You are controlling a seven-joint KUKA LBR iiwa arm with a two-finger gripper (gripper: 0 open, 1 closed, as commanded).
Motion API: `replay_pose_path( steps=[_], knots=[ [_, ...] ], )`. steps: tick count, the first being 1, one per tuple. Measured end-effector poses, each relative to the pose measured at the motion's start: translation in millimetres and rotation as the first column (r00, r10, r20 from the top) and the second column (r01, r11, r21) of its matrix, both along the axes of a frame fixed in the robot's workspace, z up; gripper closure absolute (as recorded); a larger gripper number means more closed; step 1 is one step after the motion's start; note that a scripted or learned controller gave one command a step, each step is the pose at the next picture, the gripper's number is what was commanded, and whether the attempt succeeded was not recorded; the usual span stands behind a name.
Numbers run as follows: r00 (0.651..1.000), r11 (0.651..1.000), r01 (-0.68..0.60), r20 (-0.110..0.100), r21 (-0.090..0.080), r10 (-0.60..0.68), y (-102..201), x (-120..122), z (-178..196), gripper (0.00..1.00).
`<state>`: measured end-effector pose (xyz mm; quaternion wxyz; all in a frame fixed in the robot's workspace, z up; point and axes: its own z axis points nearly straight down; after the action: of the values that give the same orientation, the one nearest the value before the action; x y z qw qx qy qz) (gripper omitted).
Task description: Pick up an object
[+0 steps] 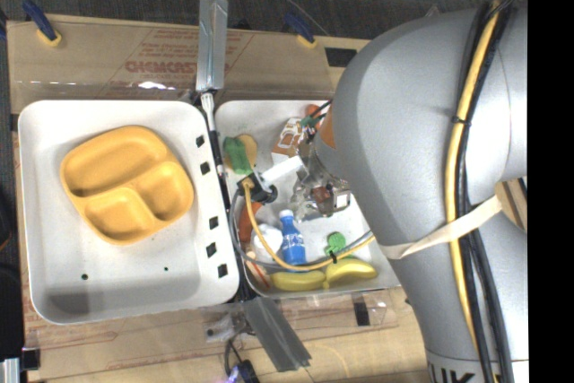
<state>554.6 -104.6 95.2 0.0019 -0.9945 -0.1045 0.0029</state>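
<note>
Bench (pixel 161 49): brown board under two white bins, on a dark ribbed floor; blue clamps (pixel 41 22) sit along its far edge.
Right bin (pixel 235 117): crowded with small things and partly covered by the arm.
Banana (pixel 323 275): yellow, lying along the near wall of the right bin.
Bottle (pixel 291 240): blue with a white cap, just behind the banana, near the bin's middle.
Green piece (pixel 335 241): small, right of the bottle, touching or just above the banana.
Green toy (pixel 239 153): at the bin's far left corner, beside the divider, with something yellow behind it.
Packet (pixel 290 136): brown and white, at the far side of the bin, close to the hand.
Cable (pixel 269 247): a yellow loop runs from the left side of the bin down past the bottle toward the banana.
Hand (pixel 321 191): low over the middle of the right bin, above and right of the bottle; its metal parts are jumbled against the clutter, so I cannot tell how wide it stands or whether it has anything.
Arm (pixel 430 148): big grey body entering from the right, hiding the bin's right part; a yellow hose and black cables run down it.
Left bin (pixel 36 220): holds a yellow tray.
Tray (pixel 127 182): three compartments, lying tilted in the far half of the left bin.
Divider (pixel 213 40): a grey metal bar rises between the bins at the far edge.
</note>
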Motion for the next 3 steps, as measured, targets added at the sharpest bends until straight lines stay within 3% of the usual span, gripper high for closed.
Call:
replay_pose_path(
  steps=[1,2,3],
  knots=[
    [1.0,1.0,-0.002,0.012,0.001,0.002,44.9,24.8,99.7,1.0],
    [1.0,1.0,0.007,0.009,-0.003,-0.007,-38.1,-12.9,167.2,1.0],
    [1.0,1.0,0.001,0.003,-0.001,-0.001,-35.0,-12.8,164.6,0.0]
  ],
)
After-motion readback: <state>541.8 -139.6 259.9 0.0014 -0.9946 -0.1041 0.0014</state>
